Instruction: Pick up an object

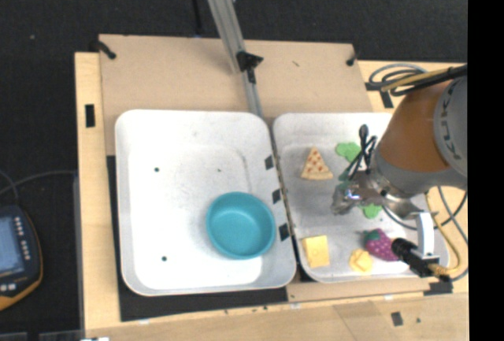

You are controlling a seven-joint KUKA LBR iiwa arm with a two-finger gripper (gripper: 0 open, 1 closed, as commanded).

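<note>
Roughly at the middle of the right bin [293,135], low over its floor: the arm's [413,142] wrist end, a small metallic blur with a dark cable looping over it. Jaws somewhere in that blur, spread or pressed together impossible to tell; likewise whether anything sits between them.

Around them, candidate objects, all in the right bin:
- pizza slice toy [316,164], flat, toward the bin's left edge, well clear of the wrist;
- green piece [346,150] toward the far edge, shape unclear, partly crossed by the cable;
- second green piece [371,211] just beside the metallic blur, mostly covered by the wrist, so touching or apart cannot be settled;
- purple grape bunch [379,245] near the front edge, right side overlapped by a black and white part of the rig;
- yellow block [316,250] at the front left corner;
- small yellow piece [360,261] against the front edge, between block and grapes, too small to identify.

Over in the left bin [142,142]: blue bowl [236,225], upright, near the front right corner.

Beyond the bins, slanting across the counter's [181,72] far edge: grey metal pole [224,12], top cut off by the frame. At the frame's left edge, off the counter: handheld controller [12,253], half cut off.
</note>
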